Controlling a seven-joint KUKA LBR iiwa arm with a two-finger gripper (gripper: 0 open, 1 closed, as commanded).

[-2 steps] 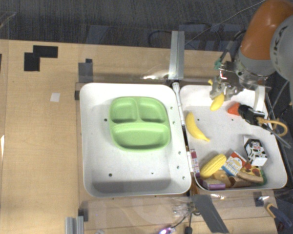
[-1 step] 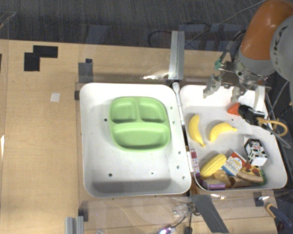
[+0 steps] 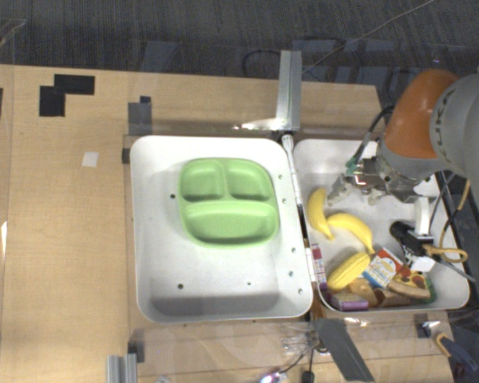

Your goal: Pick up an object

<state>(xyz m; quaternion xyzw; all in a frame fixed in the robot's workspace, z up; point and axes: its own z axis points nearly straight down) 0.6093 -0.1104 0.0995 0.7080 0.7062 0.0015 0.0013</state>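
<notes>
My gripper (image 3: 356,190) hangs over the middle of the right bin (image 3: 335,154), its fingers spread and nothing between them. Just below and left of it lie two yellow bananas, one curved along the bin's left wall (image 3: 318,214) and one lying flat (image 3: 353,228). Further toward the front sit a yellow corn cob (image 3: 347,270), a small printed carton (image 3: 379,271), a pizza slice (image 3: 409,283) and a purple item (image 3: 353,303).
The left bin (image 3: 156,238) holds a green divided plate (image 3: 226,200). A metal post (image 3: 290,86) stands at the back between the two bins. The grey arm with its orange band (image 3: 415,122) comes in from the right.
</notes>
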